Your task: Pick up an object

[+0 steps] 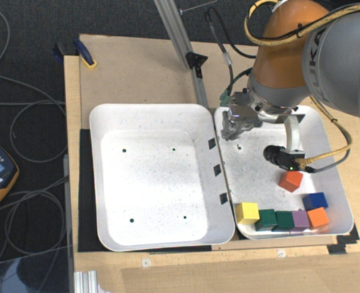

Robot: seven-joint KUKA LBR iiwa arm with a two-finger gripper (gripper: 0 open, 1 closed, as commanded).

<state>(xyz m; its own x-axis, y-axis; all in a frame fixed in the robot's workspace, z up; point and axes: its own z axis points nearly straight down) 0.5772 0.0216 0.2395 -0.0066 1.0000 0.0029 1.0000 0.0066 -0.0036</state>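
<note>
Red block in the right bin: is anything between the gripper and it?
Nothing visible lies on the bin floor between the gripper and the red block. A black fitting on the arm hangs just above and left of the block, close to that path.

The arm (326,47) is running off the right edge and covering the right bin's (253,176) far rim. The end effector (233,127) is looking too blurred to read its state.
</note>
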